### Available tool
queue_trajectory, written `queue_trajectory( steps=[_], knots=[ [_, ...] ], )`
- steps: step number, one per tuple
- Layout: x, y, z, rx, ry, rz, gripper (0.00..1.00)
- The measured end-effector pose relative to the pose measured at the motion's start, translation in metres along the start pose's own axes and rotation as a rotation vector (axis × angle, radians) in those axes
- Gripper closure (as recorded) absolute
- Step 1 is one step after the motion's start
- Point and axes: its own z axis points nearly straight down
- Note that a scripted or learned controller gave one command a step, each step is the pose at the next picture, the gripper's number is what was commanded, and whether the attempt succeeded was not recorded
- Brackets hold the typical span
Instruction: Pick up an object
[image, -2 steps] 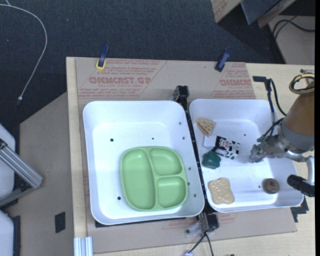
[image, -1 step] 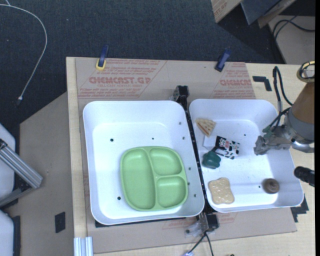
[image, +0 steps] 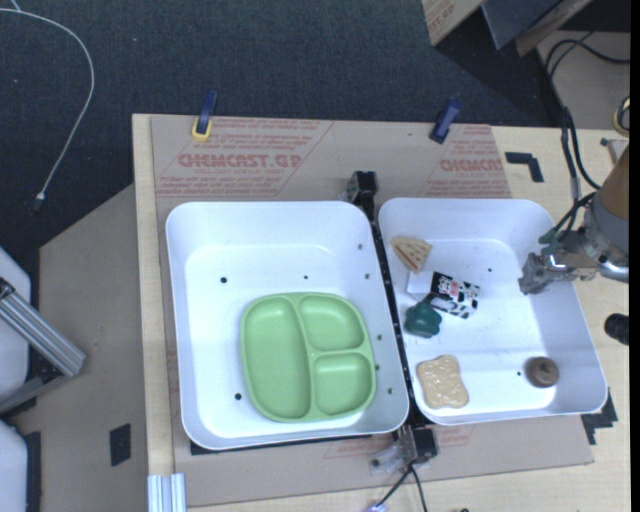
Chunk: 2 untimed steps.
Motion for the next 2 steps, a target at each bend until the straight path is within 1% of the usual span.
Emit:
queue_trajectory(
  steps=[1, 2],
  knots=[
    [0.000, 0.001, -0.010, -0.002, -0.001, 0.000, 1.00],
    [0.042, 0.013, -0.014, -0.002, 0.002, -0.004, 1.00]
  ],
)
